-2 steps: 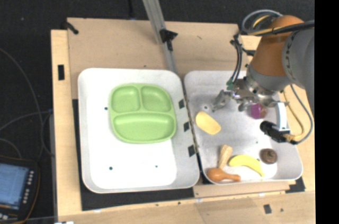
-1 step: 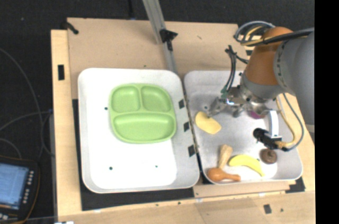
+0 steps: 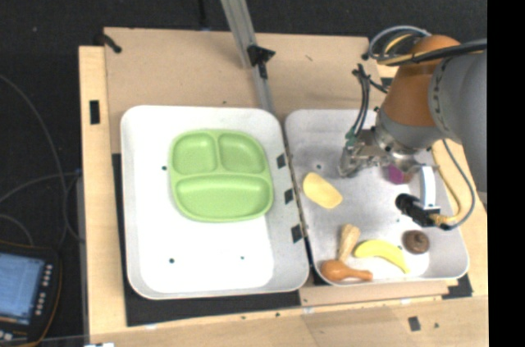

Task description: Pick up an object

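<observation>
End effector [image 3: 354, 163], its grip state impossible to tell, hangs over bare floor in the right bin [image 3: 328, 128]; the yellow piece [image 3: 322, 191] lies lower left, so a straight descent risks closing on nothing.

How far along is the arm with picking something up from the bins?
Done: the gripper is down inside the right bin, near the pale yellow piece. In hand: nothing visibly held. Left: the grasp and lift. The banana, orange piece and brown piece lie on the bin floor; the green tray sits in the left bin.
</observation>
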You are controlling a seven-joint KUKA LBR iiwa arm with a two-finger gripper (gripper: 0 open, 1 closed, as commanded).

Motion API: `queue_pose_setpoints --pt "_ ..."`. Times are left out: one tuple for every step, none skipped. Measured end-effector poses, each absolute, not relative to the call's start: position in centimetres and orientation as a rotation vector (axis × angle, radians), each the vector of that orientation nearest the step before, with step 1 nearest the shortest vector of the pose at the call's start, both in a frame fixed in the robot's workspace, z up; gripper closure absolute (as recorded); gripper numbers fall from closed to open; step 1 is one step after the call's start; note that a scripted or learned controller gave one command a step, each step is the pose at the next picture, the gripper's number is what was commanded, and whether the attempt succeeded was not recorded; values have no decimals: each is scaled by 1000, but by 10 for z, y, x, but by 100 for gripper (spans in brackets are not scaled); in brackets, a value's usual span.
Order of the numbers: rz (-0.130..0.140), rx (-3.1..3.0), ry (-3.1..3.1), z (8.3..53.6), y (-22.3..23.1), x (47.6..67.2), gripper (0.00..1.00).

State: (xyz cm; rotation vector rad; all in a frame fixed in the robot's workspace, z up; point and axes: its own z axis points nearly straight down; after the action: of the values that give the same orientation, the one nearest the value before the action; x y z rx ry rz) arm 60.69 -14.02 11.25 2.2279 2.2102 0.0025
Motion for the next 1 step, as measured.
queue_pose_setpoints --pt "5 2215 2221 165 -131 608 100"
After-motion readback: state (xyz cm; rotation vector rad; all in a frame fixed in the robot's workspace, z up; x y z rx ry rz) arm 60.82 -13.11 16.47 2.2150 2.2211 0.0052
